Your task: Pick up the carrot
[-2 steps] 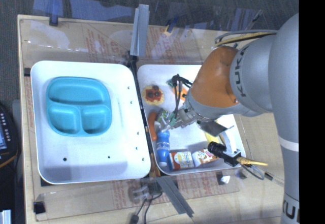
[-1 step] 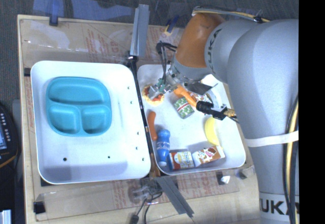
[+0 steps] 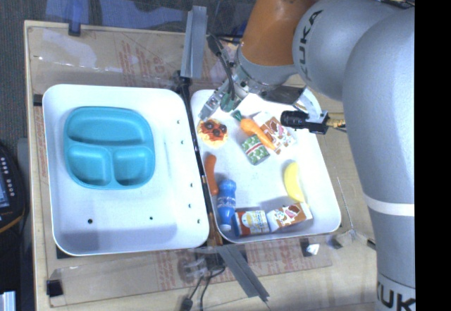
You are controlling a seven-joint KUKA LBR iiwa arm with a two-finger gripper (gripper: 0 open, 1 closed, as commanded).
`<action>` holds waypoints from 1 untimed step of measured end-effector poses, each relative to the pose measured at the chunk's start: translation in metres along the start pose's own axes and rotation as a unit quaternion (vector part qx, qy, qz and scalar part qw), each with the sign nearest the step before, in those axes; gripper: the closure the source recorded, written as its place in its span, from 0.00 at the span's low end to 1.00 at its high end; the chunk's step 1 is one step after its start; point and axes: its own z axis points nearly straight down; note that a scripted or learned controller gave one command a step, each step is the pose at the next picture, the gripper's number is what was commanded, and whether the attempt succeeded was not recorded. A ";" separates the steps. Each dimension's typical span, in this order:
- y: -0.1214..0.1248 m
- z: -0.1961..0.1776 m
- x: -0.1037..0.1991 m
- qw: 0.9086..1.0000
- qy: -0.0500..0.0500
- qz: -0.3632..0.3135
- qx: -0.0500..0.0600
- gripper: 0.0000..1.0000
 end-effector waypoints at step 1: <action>0.050 0.000 0.040 0.979 -0.001 -0.205 -0.001 1.00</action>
